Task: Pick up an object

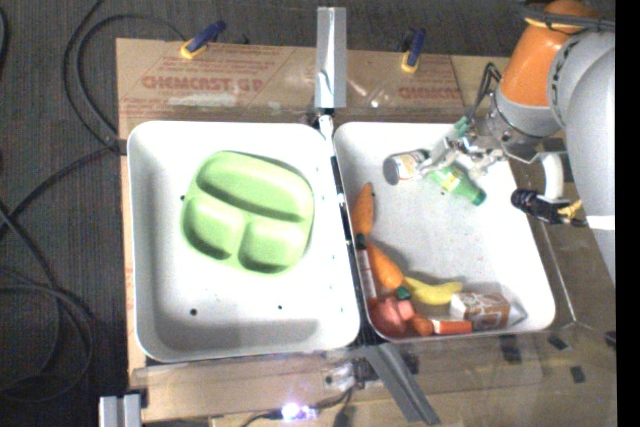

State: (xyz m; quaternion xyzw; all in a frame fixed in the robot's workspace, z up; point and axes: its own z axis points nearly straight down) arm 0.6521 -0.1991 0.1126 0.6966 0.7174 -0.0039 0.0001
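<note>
Dark, ribbed carpet crossed by loose cables surrounds the tabletop (140, 75), a brown board with red printed lettering, held by blue and yellow clamps (203, 38) along its far edge. Two shallow white bins sit side by side on it, parted by an upright metal strip (331, 55).

At the right bin (540, 265), the grey arm (590, 115) with its orange band reaches in from the right, and its end effector (455, 155) hangs over the bin's far corner. It is a knot of bright metal and green parts. A short silver cylinder (402, 165) lies just to its left and a green piece (468, 189) pokes out below it, but the view is too cluttered there to say whether either is gripped, and I cannot tell how far the end effector stands open.

Along the right bin's left wall lies an orange carrot-shaped toy (363, 208), slim and tapered. Near the front wall a small heap gathers: another orange carrot form (385, 267), a curved yellow banana (433, 290), a pink-red rounded lump (390, 313), and a small boxy carton (487, 309) in brown and white. These look like smooth plastic.

The left bin (150, 315) holds one thing, a glossy lime-green moulded tray (249, 211), rounded at the corners, with three shallow compartments.
</note>
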